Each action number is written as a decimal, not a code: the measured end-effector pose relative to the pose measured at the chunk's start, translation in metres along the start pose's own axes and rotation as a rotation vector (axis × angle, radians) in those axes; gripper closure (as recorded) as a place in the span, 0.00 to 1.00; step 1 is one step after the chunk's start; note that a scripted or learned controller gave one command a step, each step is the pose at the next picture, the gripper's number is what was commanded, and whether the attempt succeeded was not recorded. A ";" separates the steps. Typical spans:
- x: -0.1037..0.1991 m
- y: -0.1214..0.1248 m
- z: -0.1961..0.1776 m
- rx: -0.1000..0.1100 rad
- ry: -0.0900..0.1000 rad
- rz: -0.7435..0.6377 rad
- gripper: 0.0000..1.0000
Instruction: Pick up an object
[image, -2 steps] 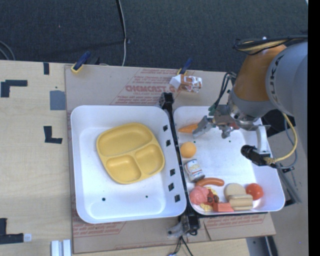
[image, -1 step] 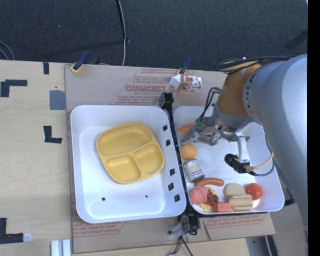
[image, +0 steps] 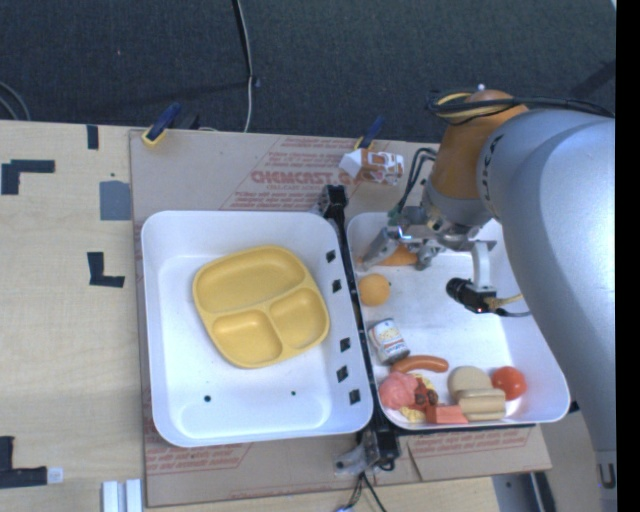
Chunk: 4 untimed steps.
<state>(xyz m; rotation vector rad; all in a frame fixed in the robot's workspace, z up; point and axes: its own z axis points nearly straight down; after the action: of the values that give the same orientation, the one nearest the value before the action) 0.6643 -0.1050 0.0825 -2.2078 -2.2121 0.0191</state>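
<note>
Grey arm (image: 570, 230) overhead; open hand (image: 400, 250) sits just above the orange ball (image: 373, 290)

The bulky grey robot arm (image: 560, 230) runs off the right edge and covers the right white bin's (image: 535, 345) far corner. An orange object (image: 400, 257) beneath the end effector (image: 405, 245) is partly hidden, its shape unclear.
</note>
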 end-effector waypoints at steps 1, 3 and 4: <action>-0.025 0.000 0.000 0.001 0.005 0.001 0.00; -0.019 0.001 0.000 0.000 0.005 0.000 0.00; -0.022 0.001 0.000 -0.001 0.004 0.000 0.00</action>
<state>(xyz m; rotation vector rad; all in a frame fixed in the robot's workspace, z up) 0.6650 -0.1272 0.0823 -2.2063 -2.2108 0.0144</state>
